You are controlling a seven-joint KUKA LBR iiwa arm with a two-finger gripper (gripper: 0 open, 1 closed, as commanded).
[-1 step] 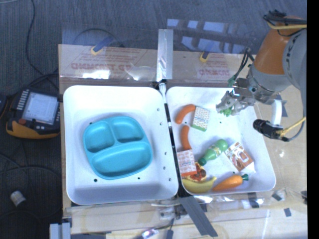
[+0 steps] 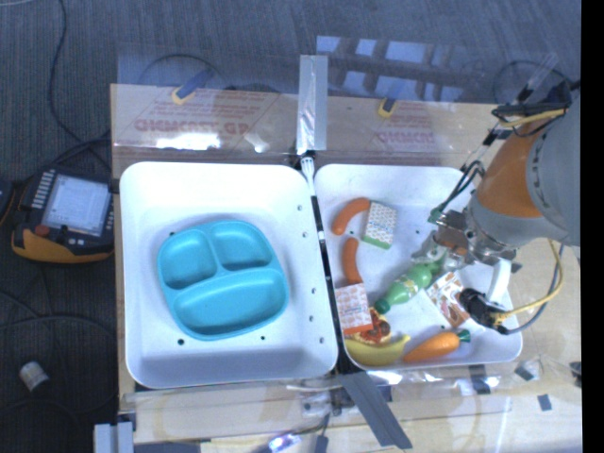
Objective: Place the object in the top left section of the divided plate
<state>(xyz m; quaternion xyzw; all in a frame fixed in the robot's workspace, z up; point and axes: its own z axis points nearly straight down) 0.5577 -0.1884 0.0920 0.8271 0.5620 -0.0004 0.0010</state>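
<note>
The blue divided plate (image 2: 223,276) lies in the left bin (image 2: 142,347), with two small sections at its far side and one large section nearer the front. The right bin (image 2: 415,179) holds the toy food: two orange sausages (image 2: 350,214), a small pale box (image 2: 379,226), a green bottle (image 2: 406,286), a red and white packet (image 2: 352,307), a banana (image 2: 375,350), a carrot (image 2: 435,345) and a snack wrapper (image 2: 445,295). My gripper (image 2: 440,250) hangs low over the right bin, just above the green bottle's upper end. Nothing lies on the plate.
A clear sheet with yellow clips (image 2: 189,89) covers the bench behind the bins. An orange handheld pendant (image 2: 62,217) lies on the floor to the left. The ridge between the bins (image 2: 321,253) separates the plate from the toys.
</note>
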